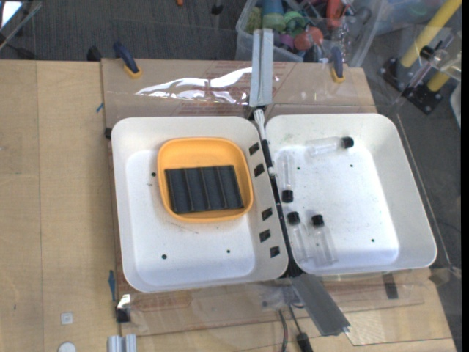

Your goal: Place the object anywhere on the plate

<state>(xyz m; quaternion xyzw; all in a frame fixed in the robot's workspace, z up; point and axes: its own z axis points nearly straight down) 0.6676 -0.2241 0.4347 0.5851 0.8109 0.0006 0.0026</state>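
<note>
An orange, rounded-square plate (170, 155) lies in the left white bin (190, 266), toward its back. A black ribbed slab (204, 189) rests flat on the plate and covers most of its floor. In the right white bin (388, 196) lie several clear plastic vials with black caps. One vial (327, 147) is near the back. Another (285, 176) lies along the left wall. Two more (314, 239) sit close together at the front left.
A row of small black tabs (264, 196) runs along the divider between the bins. Behind them are crumpled clear film (198, 88) and a grey metal bar (261, 64). A clear box of colourful toys (308, 13) stands beyond the bench.
</note>
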